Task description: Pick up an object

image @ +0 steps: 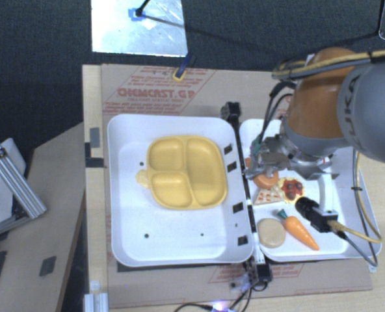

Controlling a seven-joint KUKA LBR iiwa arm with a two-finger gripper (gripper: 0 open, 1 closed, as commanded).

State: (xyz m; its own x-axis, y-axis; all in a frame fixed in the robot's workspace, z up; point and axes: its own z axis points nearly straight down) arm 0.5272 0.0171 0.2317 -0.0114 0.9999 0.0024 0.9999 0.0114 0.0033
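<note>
Orange toy carrot (300,231) lies in the right white bin (355,239), long axis slanting down-right, just below-right of the two-finger gripper (265,172); its finger state I cannot tell.

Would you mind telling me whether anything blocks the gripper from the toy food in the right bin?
Nothing visible does. The gripper hangs right above the pizza slice, with the carrot and round cookie lying uncovered nearer the bin's front edge.
</note>
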